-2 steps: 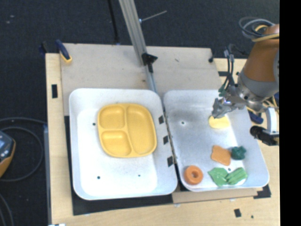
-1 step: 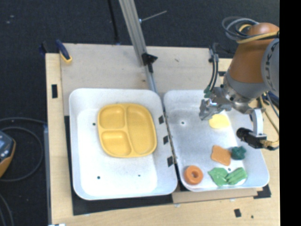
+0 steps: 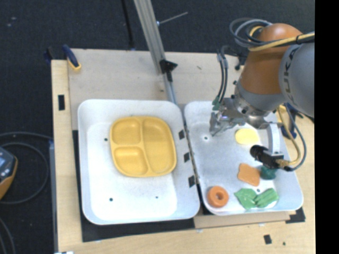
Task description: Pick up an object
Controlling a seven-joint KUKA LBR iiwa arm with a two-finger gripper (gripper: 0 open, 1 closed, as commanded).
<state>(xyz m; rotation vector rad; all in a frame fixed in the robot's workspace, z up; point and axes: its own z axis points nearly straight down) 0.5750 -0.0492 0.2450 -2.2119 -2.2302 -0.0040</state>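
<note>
Lying loose in the right bin (image 3: 212, 157) are the things on offer; a pale yellow disc (image 3: 247, 137) sits toward two o'clock of the bin's middle, an orange wedge (image 3: 249, 174) toward four o'clock, an orange ring (image 3: 217, 196) near the front rim at six o'clock, and a green leafy piece (image 3: 256, 198) just beside the ring at its three o'clock; a small dark green lump (image 3: 268, 172) lies touching or nearly touching the wedge at its three o'clock. The gripper (image 3: 216, 125) hangs over the bin's back left part, at nine o'clock of the disc and apart from it; nothing sits between its fingers, and whether they are spread or closed I cannot tell. The arm (image 3: 267, 67) rises at one o'clock. The left bin (image 3: 95, 194) holds a yellow divided plate (image 3: 143, 145).
</note>
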